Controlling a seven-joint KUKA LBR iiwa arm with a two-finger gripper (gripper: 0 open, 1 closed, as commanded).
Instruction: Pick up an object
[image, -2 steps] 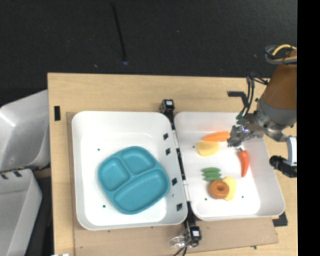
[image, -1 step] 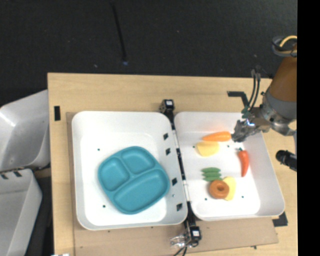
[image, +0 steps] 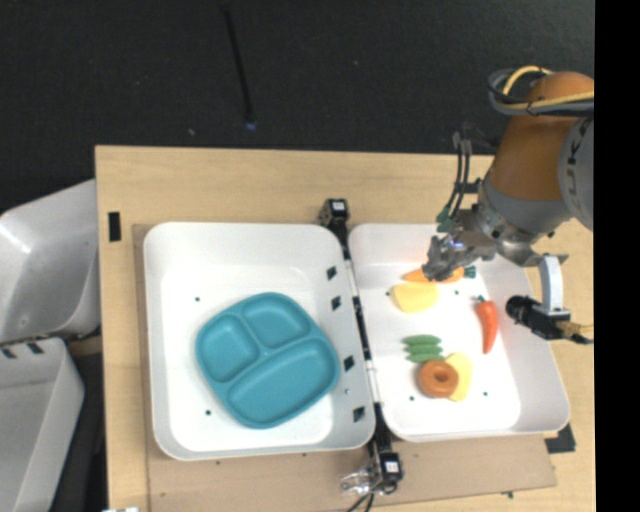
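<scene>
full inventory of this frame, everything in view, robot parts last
bench: 1, light wood, under both bins
left bin: 1, white, left half of bench
right bin: 1, white, right half of bench
divided plate: 1, teal, three compartments, in left bin
yellow toy food: 1, yellow, upper part of right bin
orange piece: 1, orange, just above the yellow one, at the gripper; type unclear
carrot: 1, red-orange with green top, right side of right bin
pea pod: 1, green, middle of right bin
doughnut: 1, orange-brown ring, lower right bin
yellow piece: 1, partly behind doughnut
arm: 1, grey and orange, from right
gripper: 1, low over right bin's upper part
</scene>
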